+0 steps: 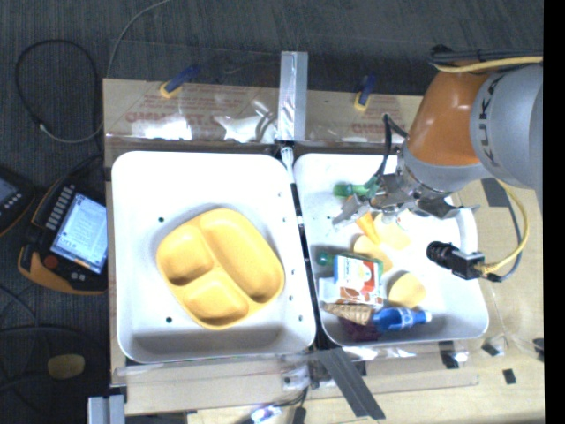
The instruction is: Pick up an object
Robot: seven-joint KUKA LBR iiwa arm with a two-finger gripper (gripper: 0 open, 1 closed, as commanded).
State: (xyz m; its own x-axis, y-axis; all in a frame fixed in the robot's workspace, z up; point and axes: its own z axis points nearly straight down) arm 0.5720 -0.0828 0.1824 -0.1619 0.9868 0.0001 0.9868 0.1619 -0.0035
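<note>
Camera view showed the gripper, finger state impossible to tell, at the right bin's eleven o'clock, where crowded objects risked a glancing miss.

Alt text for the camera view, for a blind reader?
A grey-and-orange robot arm reaches over the right white bin, its gripper above small items including a blue bottle. The left white bin holds a yellow divided tray.
</note>
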